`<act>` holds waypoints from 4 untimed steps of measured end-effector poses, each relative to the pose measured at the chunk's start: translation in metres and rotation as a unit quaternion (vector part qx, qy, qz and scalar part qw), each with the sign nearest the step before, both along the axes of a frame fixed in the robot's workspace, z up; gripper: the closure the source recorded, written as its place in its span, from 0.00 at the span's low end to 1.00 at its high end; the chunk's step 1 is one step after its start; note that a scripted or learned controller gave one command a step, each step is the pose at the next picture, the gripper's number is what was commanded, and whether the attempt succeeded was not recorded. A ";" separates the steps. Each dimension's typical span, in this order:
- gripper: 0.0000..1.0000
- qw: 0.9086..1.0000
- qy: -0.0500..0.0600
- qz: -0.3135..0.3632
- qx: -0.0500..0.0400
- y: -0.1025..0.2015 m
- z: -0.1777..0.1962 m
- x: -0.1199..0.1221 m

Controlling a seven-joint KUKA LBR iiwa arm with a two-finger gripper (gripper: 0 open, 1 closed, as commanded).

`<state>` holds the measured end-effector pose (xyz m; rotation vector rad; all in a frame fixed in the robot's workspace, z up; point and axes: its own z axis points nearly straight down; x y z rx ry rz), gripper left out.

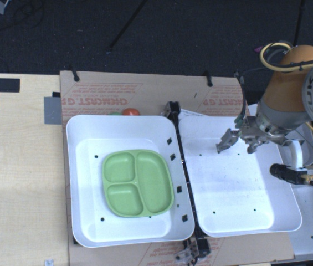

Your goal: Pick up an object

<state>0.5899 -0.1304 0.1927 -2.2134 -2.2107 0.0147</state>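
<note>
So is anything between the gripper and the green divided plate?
Yes: the gripper is over the right white bin, while the green three-compartment plastic plate lies in the left white bin. The adjoining bin walls with black clips run between them.

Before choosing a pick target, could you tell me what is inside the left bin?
The left bin holds a green divided plate lying flat; whatever is beneath the plate is covered.

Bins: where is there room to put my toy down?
The right bin has bare floor below the claw, reaching its front rim. In the left bin, the green divided plate takes the middle, leaving narrow strips along the walls. It is crowded near the claw.
</note>
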 end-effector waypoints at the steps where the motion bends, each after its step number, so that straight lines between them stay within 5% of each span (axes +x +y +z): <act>1: 0.00 1.000 -0.007 0.001 -0.001 0.000 0.007 0.003; 3: 0.00 1.000 -0.004 0.000 0.000 -0.008 -0.100 0.003; 4: 1.00 1.000 -0.006 -0.001 -0.001 -0.009 -0.087 0.004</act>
